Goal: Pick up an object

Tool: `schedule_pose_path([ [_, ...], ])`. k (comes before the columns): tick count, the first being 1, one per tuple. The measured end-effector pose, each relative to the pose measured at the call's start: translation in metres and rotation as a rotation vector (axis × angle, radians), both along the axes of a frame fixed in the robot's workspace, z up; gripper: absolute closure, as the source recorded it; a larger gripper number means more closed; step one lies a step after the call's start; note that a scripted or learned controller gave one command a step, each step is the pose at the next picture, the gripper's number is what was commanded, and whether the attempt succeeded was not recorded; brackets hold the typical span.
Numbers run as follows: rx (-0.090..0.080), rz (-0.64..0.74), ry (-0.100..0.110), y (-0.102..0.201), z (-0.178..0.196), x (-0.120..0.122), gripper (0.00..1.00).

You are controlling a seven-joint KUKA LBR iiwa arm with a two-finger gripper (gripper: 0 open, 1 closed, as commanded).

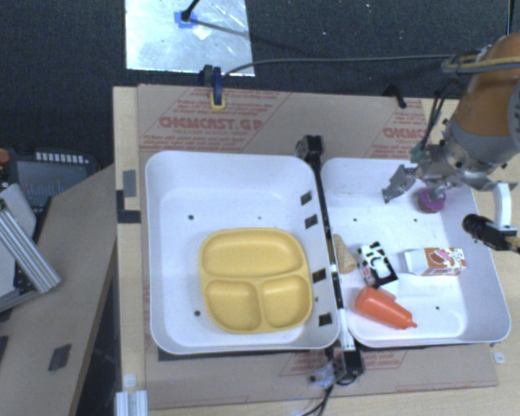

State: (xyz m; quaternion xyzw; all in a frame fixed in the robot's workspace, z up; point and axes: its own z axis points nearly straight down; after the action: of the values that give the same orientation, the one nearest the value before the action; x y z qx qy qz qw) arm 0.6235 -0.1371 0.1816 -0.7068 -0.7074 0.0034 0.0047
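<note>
Single fixed overhead camera, slanted down, both bins [243, 167] framed.

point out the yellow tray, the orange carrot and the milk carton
yellow tray [255, 279], camera view, on the ridge between its compartments
orange carrot [383, 308], camera view, mid-body
milk carton [434, 261], camera view, its printed side

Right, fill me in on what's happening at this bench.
The KUKA arm reaches in over the right bin, its gripper near the far side, beside a small purple object. An orange carrot toy, a small carton and a black-and-white item lie nearer. A yellow divided tray sits in the left bin.
</note>
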Motion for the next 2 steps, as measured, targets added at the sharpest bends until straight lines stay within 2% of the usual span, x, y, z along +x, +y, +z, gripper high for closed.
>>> schedule_pose_path([
  [1, -0.002, 0.002, -0.013, 0.0, 0.008, 0.003, 0.0],
  [2, -0.001, 0.005, -0.01, 0.007, -0.039, 0.009, 0.0],
])
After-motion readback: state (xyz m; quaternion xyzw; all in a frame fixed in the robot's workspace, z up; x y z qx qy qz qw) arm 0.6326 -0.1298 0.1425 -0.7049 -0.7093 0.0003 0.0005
